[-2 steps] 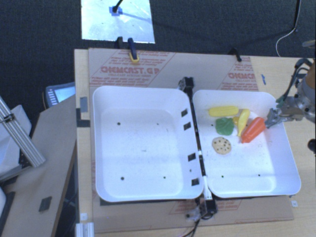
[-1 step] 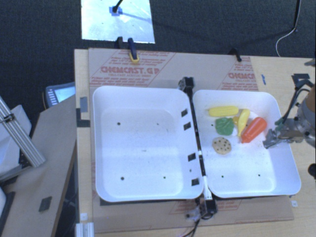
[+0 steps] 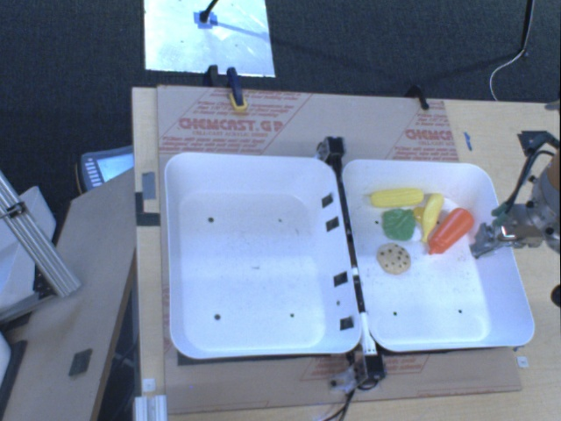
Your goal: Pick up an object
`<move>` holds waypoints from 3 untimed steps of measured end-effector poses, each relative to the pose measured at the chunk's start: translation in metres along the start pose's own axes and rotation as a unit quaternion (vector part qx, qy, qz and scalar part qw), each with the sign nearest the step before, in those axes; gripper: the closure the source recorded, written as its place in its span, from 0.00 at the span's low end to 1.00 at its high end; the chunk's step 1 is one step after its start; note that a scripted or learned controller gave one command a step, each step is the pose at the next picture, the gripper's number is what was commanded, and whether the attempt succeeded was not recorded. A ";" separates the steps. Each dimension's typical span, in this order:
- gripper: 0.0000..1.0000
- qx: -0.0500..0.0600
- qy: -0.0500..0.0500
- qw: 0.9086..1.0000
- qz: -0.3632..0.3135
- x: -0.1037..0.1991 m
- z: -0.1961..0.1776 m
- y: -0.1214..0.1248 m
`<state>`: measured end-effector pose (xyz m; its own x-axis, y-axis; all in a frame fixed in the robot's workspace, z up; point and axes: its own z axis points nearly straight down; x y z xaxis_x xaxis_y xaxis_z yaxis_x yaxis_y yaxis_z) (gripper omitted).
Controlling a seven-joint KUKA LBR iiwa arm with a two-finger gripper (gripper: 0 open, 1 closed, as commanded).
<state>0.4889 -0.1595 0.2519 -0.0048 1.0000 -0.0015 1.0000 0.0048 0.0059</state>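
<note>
The right bin [image 3: 456, 323] holds several toy foods bunched near its far middle: a yellow corn cob [image 3: 396, 198], a green leafy piece [image 3: 400, 224], a yellow banana-like piece [image 3: 431, 215], an orange carrot [image 3: 450, 231] and a round chocolate-chip cookie [image 3: 394, 258]. My gripper [image 3: 487, 239] hangs at the bin's right rim, just right of the carrot and apart from it. I see nothing between its fingers.
The left bin [image 3: 254, 261] lies beside the right one, with a row of black clips [image 3: 337, 226] along their shared edge. Both rest on a cardboard sheet [image 3: 289, 121] on the bench. A shiny metal plate [image 3: 209, 24] lies beyond.
</note>
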 end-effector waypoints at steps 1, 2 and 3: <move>1.00 -0.001 0.000 1.000 -0.001 0.000 -0.010 0.001; 1.00 -0.003 0.000 1.000 -0.002 0.000 -0.021 0.002; 1.00 -0.004 0.000 1.000 -0.004 0.001 -0.032 0.003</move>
<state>0.4923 -0.1588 0.2836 -0.0132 0.9999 -0.0024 0.9998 0.0132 0.0149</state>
